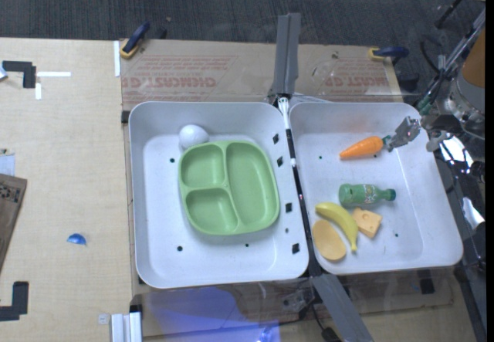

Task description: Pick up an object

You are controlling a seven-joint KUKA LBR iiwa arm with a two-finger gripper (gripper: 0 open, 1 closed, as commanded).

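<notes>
Camera view, as I log it from my station: two white bins side by side on the counter [62, 178]. Left bin [150, 255]: green divided plate [229, 187] lying flat at centre, a white ball [193, 134] touching its upper left rim. Right bin [432, 244]: orange carrot [361, 148] near the far wall; green bottle [366, 194] on its side at mid-bin; banana [340, 221] below it, with a cheese wedge [368, 222] and a tan oval piece [329, 241] just beside. Pincer [403, 134]: low at the carrot's right tip, reached in from the right; whether it is spread or pressed together I cannot tell. Carrot rests in the bin, apparently unlifted. I judge it the intended pick, being nearest the pincer and apart from the clutter.
</notes>
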